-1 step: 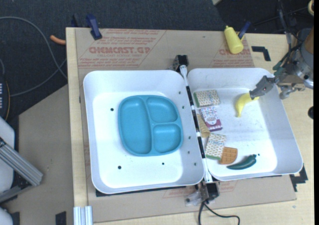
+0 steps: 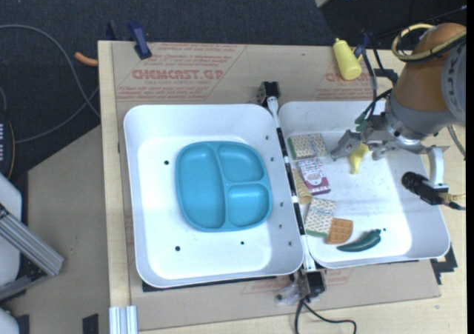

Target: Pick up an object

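The arm comes in from the right, its orange band (image 2: pixel 428 73) sitting over the far right corner of the right bin (image 2: pixel 385 192). The gripper (image 2: pixel 361 149) hangs low over the far middle of that bin, and a small yellow piece (image 2: pixel 358 158) shows between the fingers (image 2: pixel 342 146), which are spread to either side of it; whether they actually press on it I cannot tell from here.

Along the left side of the right bin lie several flat things in a row: a greenish patterned packet (image 2: pixel 306 145) at the far end, a pink-and-white packet (image 2: pixel 312 176) nearer, then a checked packet (image 2: pixel 321 215) with a tan waffle-like square (image 2: pixel 340 231) just beside it. A dark green pepper (image 2: pixel 361 241) lies at the near edge, close to the waffle.

The left bin (image 2: pixel 148 177) holds a blue divided plate (image 2: pixel 222 184) in its middle. On the bench (image 2: pixel 185 66), beyond the right bin, rests a yellow bottle-shaped thing (image 2: pixel 345 59).
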`<state>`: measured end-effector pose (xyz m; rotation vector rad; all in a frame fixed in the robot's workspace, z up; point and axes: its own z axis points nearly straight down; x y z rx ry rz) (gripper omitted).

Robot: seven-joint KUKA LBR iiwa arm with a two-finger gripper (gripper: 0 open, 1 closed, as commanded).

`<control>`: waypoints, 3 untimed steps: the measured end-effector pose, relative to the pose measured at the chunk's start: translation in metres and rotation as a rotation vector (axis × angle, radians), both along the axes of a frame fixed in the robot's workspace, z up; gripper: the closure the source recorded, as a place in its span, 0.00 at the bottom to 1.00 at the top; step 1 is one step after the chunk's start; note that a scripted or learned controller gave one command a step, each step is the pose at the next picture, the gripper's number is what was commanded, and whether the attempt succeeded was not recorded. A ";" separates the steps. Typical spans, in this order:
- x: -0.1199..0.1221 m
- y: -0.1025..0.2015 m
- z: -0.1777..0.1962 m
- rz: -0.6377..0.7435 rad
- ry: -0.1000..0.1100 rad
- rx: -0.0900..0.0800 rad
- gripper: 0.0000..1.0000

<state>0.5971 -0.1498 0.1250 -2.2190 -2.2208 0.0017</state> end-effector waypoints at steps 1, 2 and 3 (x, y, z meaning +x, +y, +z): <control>0.027 -0.027 -0.041 -0.001 -0.003 -0.002 0.00; 0.028 -0.027 -0.030 -0.001 -0.006 -0.003 1.00; 0.020 0.057 -0.036 0.000 -0.001 0.001 1.00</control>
